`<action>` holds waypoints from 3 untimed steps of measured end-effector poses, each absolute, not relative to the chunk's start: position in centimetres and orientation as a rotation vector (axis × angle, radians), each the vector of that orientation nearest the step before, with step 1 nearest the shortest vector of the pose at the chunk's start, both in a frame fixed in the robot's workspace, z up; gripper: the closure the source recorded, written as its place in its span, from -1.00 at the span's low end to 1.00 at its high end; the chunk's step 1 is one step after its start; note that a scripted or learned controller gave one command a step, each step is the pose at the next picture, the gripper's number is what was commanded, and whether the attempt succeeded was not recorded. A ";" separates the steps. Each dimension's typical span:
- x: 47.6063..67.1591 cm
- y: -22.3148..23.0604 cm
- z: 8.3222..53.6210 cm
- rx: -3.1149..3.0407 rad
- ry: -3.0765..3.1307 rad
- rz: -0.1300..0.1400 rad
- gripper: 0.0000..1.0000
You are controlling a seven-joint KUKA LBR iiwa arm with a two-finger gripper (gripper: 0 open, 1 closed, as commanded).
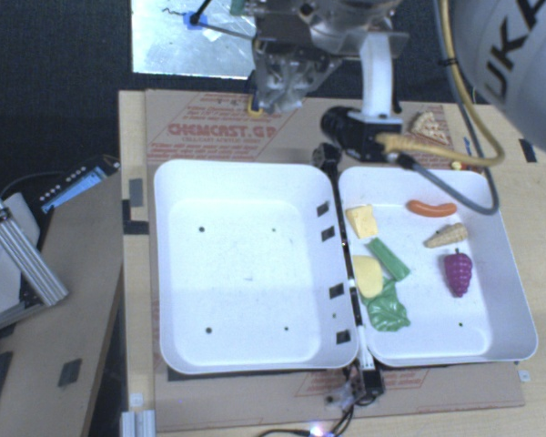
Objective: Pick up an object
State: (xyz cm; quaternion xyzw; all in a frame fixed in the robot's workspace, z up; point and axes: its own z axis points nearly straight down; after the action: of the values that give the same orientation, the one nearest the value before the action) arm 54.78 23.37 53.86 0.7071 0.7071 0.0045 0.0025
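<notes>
The gripper (275,87) hangs above the bench's far edge, beyond both bins; whether its jaws are released or clenched I cannot tell. The pickable items lie in the right bin (500,330). The yellow wedge (368,276), green strip (388,259) and green lump (387,310) crowd its left wall, so a descent there risks striking the rim or pinching two at once.

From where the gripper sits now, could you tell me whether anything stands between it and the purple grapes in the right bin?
Nothing visible blocks the way. The gripper is up behind the bins, above the cardboard, and the purple grapes lie uncovered in the right bin, apart from the cone-shaped piece just above them.
</notes>
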 end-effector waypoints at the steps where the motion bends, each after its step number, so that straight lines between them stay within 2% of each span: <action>1: 48.4 23.5 50.8 2.216 2.230 -0.002 1.00; 2: 48.6 23.4 53.6 2.215 2.227 0.006 1.00; 3: 54.4 15.9 53.5 2.227 2.211 0.003 1.00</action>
State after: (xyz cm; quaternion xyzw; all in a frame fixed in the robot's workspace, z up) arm 54.37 15.87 53.49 0.7096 0.7046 0.0009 0.0017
